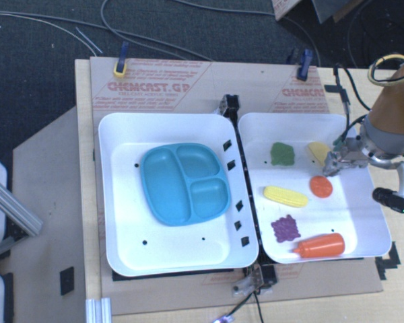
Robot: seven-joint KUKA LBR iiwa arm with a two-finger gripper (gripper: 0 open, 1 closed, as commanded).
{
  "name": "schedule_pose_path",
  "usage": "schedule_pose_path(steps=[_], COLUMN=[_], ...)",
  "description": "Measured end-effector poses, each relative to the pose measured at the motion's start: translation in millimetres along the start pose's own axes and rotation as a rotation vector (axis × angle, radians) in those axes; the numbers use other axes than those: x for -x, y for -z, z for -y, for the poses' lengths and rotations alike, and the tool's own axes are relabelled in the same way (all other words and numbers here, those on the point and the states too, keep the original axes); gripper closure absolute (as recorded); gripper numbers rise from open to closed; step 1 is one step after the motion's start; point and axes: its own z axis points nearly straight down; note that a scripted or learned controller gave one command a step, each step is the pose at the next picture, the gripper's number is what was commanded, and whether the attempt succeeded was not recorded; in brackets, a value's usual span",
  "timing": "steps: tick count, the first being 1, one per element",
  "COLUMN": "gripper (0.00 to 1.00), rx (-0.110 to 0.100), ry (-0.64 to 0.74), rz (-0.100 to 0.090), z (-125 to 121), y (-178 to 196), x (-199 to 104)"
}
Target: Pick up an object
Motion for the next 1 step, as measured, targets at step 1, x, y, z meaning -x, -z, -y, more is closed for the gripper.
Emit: schedule_pose_path(steps=[1], gripper=[1.00], rx=[0.002], ry=[-0.002], rz=[0.006], z=[0.5], y=[64.8], x=[-1.6])
